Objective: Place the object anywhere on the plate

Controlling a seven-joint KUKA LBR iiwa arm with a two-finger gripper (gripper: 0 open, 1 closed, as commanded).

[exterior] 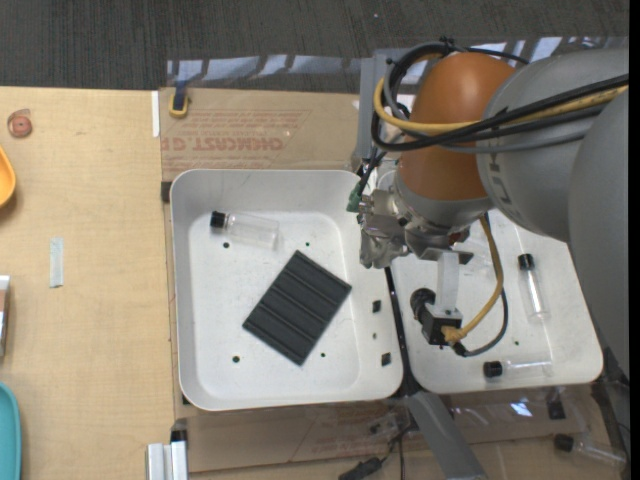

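Vial [250, 231], a clear tube with a black cap, lies on its side in the upper left part of the left bin [190, 298], cap toward the bin's left wall. It rests on the bin floor, apart from the plate [297, 307] and above it in the view. The plate is a flat, dark rectangle with parallel ridges running along its length. It is turned at a slant and lies near the middle of the same bin.

Both bins are shallow white trays with rounded corners, their smooth floors dotted with a few small dark marks. The right bin [585, 353] holds two more clear tubes with black caps: one vial [532, 288] lies lengthwise near its right side, and another vial [515, 368] lies along its lower edge.

The arm [560, 138] is smooth grey, with a glossy, rounded orange band [455, 118]. It hangs over the seam between the two bins. Yellow and black cables [480, 318] loop below the wrist over the right bin. The metal end of the arm sits at the left bin's upper right wall, well away from the first vial. Whether the jaws are open or closed cannot be told from this angle.

The bins rest on a brown cardboard sheet [250, 133] with faded red print, beside a pale wood-grain tabletop [90, 218].
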